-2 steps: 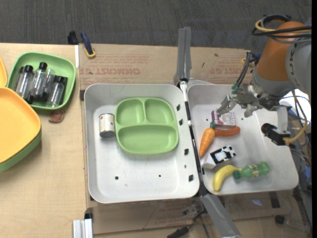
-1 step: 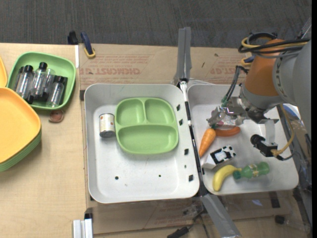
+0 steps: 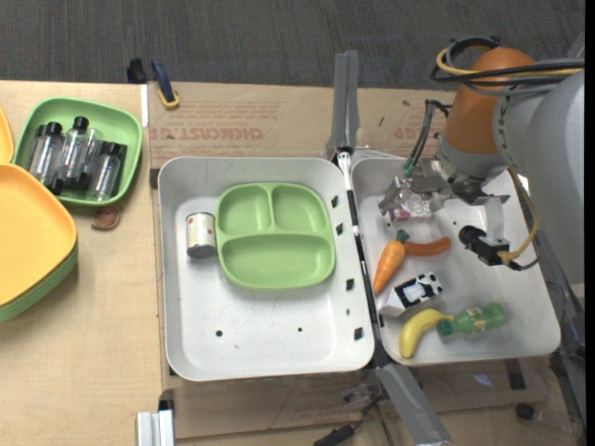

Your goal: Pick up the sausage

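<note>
Low in the frame's right bin (image 3: 535, 342), 1 banana (image 3: 417, 331) lies beside a green bottle (image 3: 474, 321). Above them, the sausage (image 3: 428, 246) rests touching the carrot's (image 3: 389, 264) top. Just above it hovers the gripper (image 3: 409, 200); how its fingers stand I cannot tell. Judging by this, the approach step is underway; next it must descend squarely over the sausage.

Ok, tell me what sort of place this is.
Probably a robotics lab test bench, not a real kitchen. Two white bins sit side by side, toy food like a carrot, banana and sausage lies in the right one, and a grey robot arm reaches in.
</note>
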`<state>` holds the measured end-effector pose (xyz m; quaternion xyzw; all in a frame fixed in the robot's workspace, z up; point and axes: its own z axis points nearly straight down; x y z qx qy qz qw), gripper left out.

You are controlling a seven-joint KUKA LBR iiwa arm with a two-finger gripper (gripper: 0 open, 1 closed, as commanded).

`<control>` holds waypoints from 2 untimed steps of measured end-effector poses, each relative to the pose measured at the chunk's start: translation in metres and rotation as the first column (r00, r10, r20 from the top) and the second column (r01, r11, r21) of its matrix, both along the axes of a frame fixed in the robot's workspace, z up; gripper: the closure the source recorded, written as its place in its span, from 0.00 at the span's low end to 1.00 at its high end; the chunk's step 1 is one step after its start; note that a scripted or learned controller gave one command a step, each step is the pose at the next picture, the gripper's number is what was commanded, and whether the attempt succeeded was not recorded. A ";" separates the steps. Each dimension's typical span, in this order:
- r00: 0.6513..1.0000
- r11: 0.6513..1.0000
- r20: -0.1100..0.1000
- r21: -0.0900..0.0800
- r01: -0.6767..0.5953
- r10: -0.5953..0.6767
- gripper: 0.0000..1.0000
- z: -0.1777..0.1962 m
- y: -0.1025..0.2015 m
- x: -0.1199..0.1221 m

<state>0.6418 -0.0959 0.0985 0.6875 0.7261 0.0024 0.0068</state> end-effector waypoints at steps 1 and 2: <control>0.997 0.997 -0.014 0.005 -0.071 0.071 0.00 -0.007 -0.054 -0.033; 1.000 1.000 -0.015 0.006 0.028 -0.028 0.00 -0.007 -0.058 -0.092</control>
